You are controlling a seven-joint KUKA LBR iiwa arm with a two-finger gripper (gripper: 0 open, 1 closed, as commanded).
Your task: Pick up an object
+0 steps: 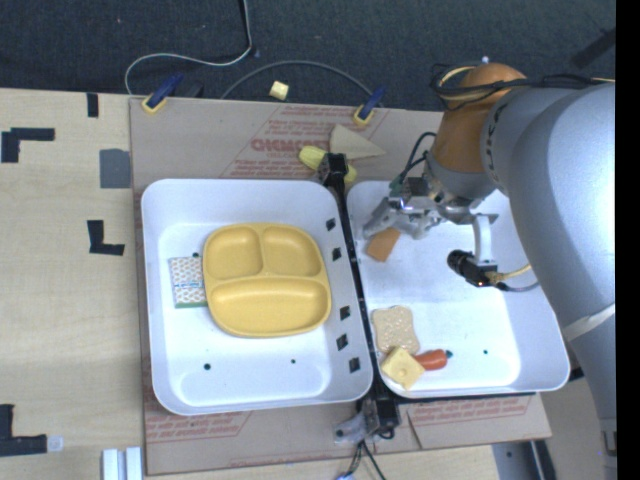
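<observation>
My gripper (396,224) hangs low over the far left part of the right bin (500,308). Its tip is right at a small orange-brown piece (382,246) that lies near the divider between the bins. I cannot tell whether the piece is gripped or only touched. Nearer the front of the same bin lie a slice of bread (393,324), a yellow cheese wedge (403,369) and a small red-orange item (432,359).
The left bin (170,368) holds a yellow divided plate (268,278) and a small checkered packet (186,280). Behind the bins lie a yellow object (312,156) and a tan wedge (356,144). The arm's grey body (570,198) covers the right bin's right side.
</observation>
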